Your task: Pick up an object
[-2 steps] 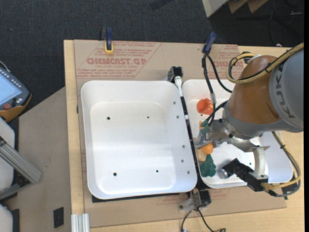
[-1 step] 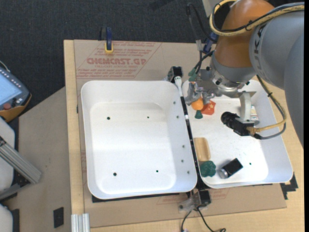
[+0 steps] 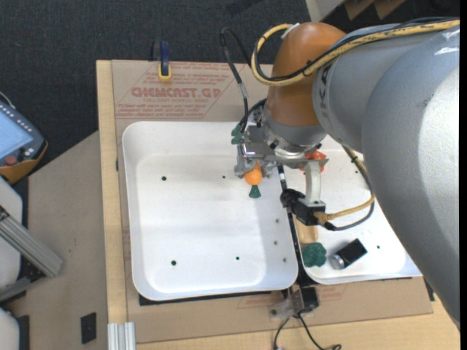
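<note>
Left shallow white plastic bin: pincer above its upper right corner, closed narrowly on a small orange carrot-shaped toy with a green tip, lifted between the fingers. Right white bin: green crumpled lump, black rectangular block near its front edge.

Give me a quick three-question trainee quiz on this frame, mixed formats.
1. True or false: the end effector hangs over the left bin.
2. Multiple choice: the small orange and green piece sits A) on the cardboard behind the bins, B) right at the end effector, near the left bin's right side, C) at the left bin's front left corner.
3. Fill in: near the front of the right bin, beside the green lump, lies a small ____ block.

Key: 1 true; 2 B; 3 black.
</note>
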`<state>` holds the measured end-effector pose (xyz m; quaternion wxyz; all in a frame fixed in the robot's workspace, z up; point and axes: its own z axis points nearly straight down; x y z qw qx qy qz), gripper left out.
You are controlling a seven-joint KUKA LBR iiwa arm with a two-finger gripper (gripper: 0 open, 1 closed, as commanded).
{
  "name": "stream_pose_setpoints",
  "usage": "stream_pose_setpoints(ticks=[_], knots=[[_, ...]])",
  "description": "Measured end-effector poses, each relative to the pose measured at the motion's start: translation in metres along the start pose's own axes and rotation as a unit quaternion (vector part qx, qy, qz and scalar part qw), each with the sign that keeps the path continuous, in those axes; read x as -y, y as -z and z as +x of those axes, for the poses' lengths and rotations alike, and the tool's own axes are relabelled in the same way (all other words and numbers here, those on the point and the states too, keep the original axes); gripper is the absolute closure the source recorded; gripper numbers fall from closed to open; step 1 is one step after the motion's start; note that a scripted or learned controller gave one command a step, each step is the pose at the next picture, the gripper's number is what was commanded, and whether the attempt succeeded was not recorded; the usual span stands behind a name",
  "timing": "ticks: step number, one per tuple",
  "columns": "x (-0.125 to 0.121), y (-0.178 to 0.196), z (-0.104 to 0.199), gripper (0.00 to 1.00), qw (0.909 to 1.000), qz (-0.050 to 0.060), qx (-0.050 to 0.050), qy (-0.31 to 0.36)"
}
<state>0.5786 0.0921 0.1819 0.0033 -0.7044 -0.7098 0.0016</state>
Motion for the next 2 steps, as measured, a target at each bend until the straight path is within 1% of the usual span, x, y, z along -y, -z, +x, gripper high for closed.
stream_pose_setpoints(ticks=[1,2], knots=[[0.105,0.065,0.032,1.0,1.0,0.0,0.0,-0.002],[0.08,0.206,0.039,1.0,0.9999,-0.012,-0.001,-0.002]])
